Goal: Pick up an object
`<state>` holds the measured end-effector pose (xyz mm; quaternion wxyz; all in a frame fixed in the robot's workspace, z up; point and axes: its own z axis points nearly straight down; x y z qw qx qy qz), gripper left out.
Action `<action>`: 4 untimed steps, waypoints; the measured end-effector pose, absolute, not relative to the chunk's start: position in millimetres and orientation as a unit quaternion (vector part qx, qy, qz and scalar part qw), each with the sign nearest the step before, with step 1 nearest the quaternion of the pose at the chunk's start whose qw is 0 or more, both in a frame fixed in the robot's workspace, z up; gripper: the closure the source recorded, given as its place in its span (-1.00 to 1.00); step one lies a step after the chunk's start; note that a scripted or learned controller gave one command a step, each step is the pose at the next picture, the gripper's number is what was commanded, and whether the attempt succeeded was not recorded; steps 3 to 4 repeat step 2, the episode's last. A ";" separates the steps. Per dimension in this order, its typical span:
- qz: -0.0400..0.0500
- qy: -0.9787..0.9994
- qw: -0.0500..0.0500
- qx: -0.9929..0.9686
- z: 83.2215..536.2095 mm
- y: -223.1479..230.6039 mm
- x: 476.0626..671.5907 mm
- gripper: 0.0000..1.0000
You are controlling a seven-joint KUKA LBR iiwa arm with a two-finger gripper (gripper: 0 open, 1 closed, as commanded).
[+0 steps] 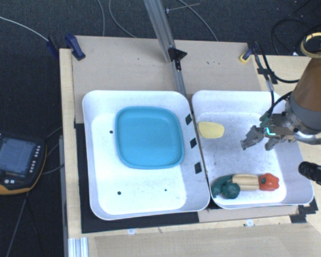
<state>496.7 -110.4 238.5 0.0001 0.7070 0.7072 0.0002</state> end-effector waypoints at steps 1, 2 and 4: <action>0.000 0.707 0.000 0.707 238.5 -110.4 496.7 -1.00; -0.001 0.707 -0.002 0.707 194.6 -104.0 495.3 -1.00; -0.001 0.707 -0.002 0.707 194.6 -104.0 495.3 -1.00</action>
